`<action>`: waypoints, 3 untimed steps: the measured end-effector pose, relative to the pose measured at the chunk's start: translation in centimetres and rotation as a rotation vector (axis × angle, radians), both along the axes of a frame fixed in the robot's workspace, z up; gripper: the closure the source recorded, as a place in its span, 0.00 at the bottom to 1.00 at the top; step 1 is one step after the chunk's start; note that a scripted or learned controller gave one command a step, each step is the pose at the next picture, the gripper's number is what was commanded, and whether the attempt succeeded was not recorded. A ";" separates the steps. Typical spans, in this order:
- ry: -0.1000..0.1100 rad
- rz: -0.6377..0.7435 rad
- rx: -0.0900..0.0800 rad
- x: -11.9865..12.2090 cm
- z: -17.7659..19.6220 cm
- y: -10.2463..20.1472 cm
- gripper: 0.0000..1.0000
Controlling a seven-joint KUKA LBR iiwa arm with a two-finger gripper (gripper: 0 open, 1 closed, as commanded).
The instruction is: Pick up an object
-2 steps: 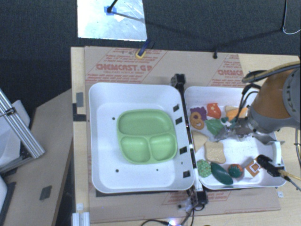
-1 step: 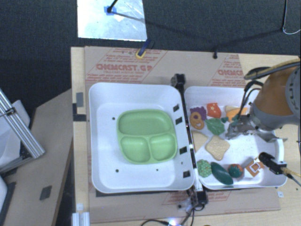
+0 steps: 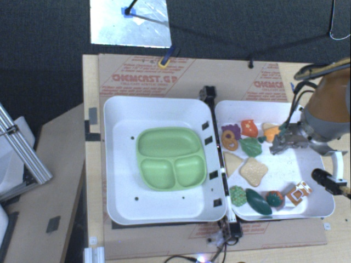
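Observation:
The right white bin (image 3: 323, 204) holds several toy foods: a purple piece (image 3: 231, 130), a red-orange piece (image 3: 249, 127), a yellow-orange piece (image 3: 270, 131), a pretzel ring (image 3: 229, 142), a green leaf (image 3: 252, 147), two bread slices (image 3: 254, 171), a broccoli (image 3: 237, 195), a dark green oval (image 3: 258, 201), a red ball (image 3: 275, 198) and an orange-white block (image 3: 299, 192). My gripper (image 3: 279, 143) hangs low over the bin's upper right, just right of the green leaf and below the yellow-orange piece. I see nothing held in it.
The left white bin (image 3: 118, 201) holds a green divided plate (image 3: 170, 158). The grey arm with its orange band (image 3: 332, 106) reaches in from the right over the right bin's far edge. A black fitting (image 3: 329, 181) juts over that bin's right rim.

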State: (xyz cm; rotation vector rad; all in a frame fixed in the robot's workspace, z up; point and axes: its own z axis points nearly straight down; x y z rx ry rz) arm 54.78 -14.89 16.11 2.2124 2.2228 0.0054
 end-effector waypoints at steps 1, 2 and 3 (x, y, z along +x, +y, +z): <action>-0.002 0.000 -0.001 -0.1 6.3 -0.5 1.00; 0.003 0.000 0.001 0.0 6.3 -0.5 1.00; 0.001 0.005 0.002 2.9 6.8 3.8 1.00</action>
